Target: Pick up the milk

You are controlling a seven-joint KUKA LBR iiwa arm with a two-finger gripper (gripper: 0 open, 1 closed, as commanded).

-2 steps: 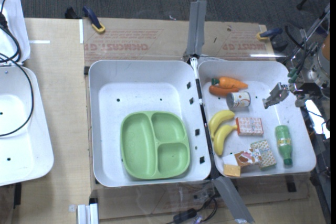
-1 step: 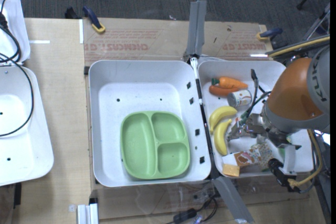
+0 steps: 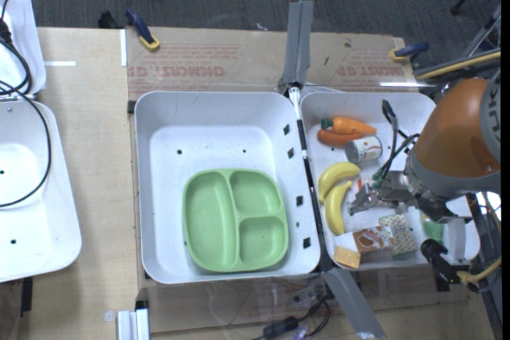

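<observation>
Robot gripper (image 3: 368, 199) is hovering in the right bin (image 3: 315, 103) beside bananas (image 3: 336, 191), above a milk carton (image 3: 388, 237); can't tell whether it's gripping.

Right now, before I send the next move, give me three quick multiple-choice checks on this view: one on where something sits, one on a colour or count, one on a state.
1. Where is the green divided plate?
A. In the left bin
B. In the right bin
C. On the bare bench

2. How many compartments does that plate have?
A. Two
B. Three
C. Five

3. How does the carrot lie?
A. Standing on its tip
B. On the green plate
C. Flat in the right bin, beyond the bananas

Answers:
1. A: the plate rests on the floor of the left bin, apart from the food.
2. B: one long section on its left and two smaller ones on its right.
3. C: it lies on its side near the far wall of the right bin, with the bananas nearer the camera.
</observation>
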